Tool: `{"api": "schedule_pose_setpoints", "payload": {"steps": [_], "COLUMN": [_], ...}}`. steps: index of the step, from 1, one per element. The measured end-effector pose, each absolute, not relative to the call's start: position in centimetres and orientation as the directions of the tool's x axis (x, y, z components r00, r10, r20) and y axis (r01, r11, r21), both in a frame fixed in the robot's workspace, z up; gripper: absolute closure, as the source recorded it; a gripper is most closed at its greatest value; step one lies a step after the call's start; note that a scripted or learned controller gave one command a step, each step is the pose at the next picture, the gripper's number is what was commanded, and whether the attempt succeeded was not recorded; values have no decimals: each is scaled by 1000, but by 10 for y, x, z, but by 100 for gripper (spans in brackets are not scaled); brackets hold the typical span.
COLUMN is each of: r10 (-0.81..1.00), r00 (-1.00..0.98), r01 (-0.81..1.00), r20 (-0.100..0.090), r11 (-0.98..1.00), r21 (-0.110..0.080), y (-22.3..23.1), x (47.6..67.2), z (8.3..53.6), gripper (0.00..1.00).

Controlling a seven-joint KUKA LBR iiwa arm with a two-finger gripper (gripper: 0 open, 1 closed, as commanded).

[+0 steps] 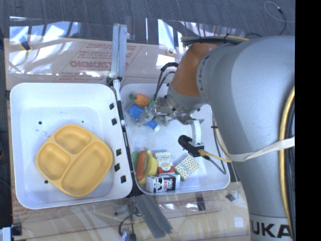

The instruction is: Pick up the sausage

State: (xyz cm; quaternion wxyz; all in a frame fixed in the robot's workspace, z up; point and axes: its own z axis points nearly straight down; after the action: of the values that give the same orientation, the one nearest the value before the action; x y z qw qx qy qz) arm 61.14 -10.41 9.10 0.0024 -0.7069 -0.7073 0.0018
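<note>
We saw the grey arm [251, 94] reaching in from the right over the right bin [220, 177], its orange band [188, 77] above the wrist. The gripper [155, 115] hung low over the far left part of that bin, just above a blue item [135, 111] and beside an orange, carrot-like toy [142, 100]. From this angle we could not tell how the tool stood — the wrist and cabling hid it, and nothing was clearly visible within its grasp.

The sausage [141, 165] lay at the near left of the right bin, reddish-brown, pressed alongside a yellow banana [150, 164] with a bit of green [135, 158] on its left side. Just right of them sat a small printed carton [164, 161], a black-and-white milk carton [161, 184] against the near wall, and a patterned packet [187, 166].

The sausage was well apart from the gripper.

In the left bin [30, 97] a yellow divided plate [74, 159] rested — three compartments, toward the near side.
</note>
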Motion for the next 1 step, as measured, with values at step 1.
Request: {"api": "schedule_pose_setpoints", "payload": {"steps": [1], "r10": [991], "r00": [-134], "r01": [991], "r20": [2], "r11": [134], "r21": [-4], "y": [-106], "x": [546], "z": [91], "gripper": [0]}}
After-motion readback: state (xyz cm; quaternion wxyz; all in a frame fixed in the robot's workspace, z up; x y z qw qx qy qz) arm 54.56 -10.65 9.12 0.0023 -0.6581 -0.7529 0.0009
